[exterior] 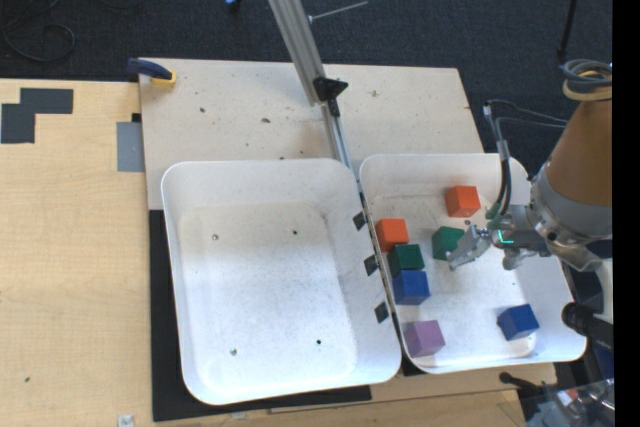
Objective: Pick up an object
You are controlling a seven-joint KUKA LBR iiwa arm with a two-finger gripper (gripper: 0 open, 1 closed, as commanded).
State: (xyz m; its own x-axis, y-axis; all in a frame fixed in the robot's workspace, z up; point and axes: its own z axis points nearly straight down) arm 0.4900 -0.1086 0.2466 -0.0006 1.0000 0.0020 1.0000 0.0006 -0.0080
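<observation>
On the bench, the two shallow white bins sit side by side, the left bin [200, 215] the larger in view and bare apart from dark specks on its floor. The right bin [420, 177] holds all the blocks, with the arm [585, 165] reaching in from three o'clock.

Taking the right bin's middle as the clock's centre: an orange block [461, 200] lies toward twelve o'clock, a second orange block [392, 232] at about ten against the left wall, a dark green block [407, 257] just below it at nine, and a blue block [411, 286] touching that one at about eight. A purple block [424, 336] sits at seven near the front rim, and another blue block [518, 321] at four, well apart from the rest.

The gripper [468, 255] hangs near the centre, just beside a green block [447, 240] that lies at its ten o'clock. Whether it touches the block, and whether its jaws stand apart or closed, I cannot tell; nothing is plainly held.

That green block looks the likeliest target. I judge it, like its fellows, a small rigid cube, light and not fragile, with smooth faces that could slip under a skewed pinch. Two opposite flat sides, taken squarely near mid-height, would be the place to grip; its free standing leaves room for that.
</observation>
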